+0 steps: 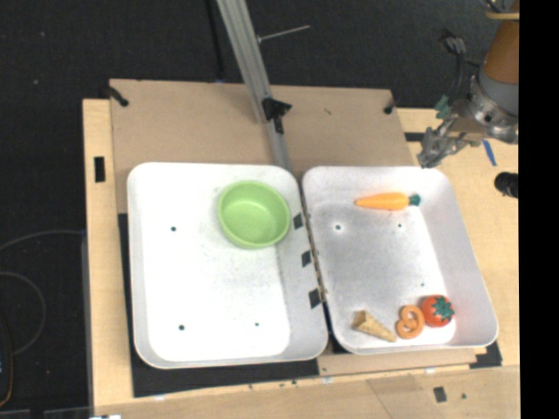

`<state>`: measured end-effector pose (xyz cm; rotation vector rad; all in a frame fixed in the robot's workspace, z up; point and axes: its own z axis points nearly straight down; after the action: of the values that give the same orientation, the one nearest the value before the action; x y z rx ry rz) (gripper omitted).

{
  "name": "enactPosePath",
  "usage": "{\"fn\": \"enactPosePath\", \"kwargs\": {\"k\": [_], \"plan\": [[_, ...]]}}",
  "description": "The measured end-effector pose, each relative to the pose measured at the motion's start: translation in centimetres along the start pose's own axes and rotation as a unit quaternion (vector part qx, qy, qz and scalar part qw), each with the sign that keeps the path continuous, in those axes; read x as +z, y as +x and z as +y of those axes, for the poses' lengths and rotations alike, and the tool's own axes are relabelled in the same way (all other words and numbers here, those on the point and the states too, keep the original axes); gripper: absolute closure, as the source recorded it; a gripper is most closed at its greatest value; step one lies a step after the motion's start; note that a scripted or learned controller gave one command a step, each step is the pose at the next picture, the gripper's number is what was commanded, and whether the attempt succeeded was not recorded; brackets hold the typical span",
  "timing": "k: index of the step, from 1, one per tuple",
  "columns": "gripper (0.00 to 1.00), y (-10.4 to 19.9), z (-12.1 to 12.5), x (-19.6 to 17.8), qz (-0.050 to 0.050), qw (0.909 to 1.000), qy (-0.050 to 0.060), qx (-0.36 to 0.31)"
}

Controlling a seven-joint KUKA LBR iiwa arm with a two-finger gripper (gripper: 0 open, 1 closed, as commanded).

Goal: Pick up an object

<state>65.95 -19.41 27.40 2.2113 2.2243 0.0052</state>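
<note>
From the overhead camera view, two shallow white bins sit side by side on the desk. The left bin carries a green bowl near its upper right corner. The right bin carries a toy carrot along its far edge, and in its near right corner a tan cone-shaped piece, an orange pretzel-like ring and a red tomato or strawberry toy, the ring and the red toy touching.

The tool hangs just outside the far right corner of the right bin, above the desk and near the carrot's leafy end; whether it is released or clenched I cannot tell, and nothing is visibly between its tips.

The carrot looks the nearest candidate. Risks as I judge them: it lies close to the bin wall, so a descent could strike the rim, and its rounded, tapered body could roll or squirt aside; in the near corner, crowding could cause a double or glancing grab
</note>
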Motion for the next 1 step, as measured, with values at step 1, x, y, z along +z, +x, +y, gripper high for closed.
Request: {"fn": "enactPosePath", "kwargs": {"k": [1], "plan": [[1.0, 4.75, -0.95, -0.63, 0.001, 1.0, 0.003, 0.0]]}}
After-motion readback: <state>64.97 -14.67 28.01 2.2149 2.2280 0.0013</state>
